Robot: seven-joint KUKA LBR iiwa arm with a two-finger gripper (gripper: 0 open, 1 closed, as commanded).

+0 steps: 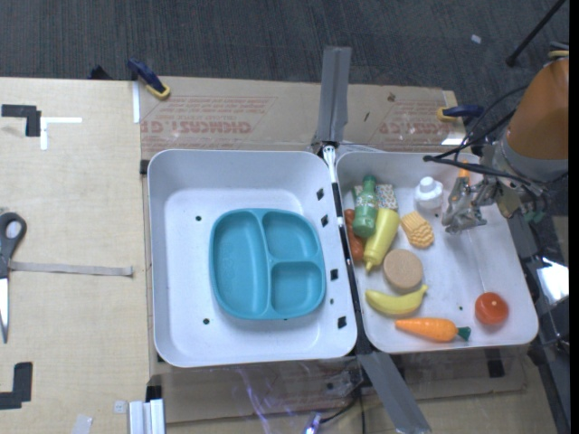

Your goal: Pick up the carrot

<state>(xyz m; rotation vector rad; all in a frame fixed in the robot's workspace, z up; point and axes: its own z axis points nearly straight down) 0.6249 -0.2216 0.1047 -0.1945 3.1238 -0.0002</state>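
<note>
Two white bins are carried side by side on the desk; a teal divided plate (pixel 269 264) lies in the left one. In the right bin (pixel 511 274) the carrot (pixel 429 329) is seen against the near wall, its long axis running left-right, leaf end right. The end effector (pixel 463 212), whose finger spacing cannot be told, hangs by the far right corner, well apart. A banana (pixel 395 301) lies just beside the carrot, a tomato (pixel 491 308) near its tip.
</note>
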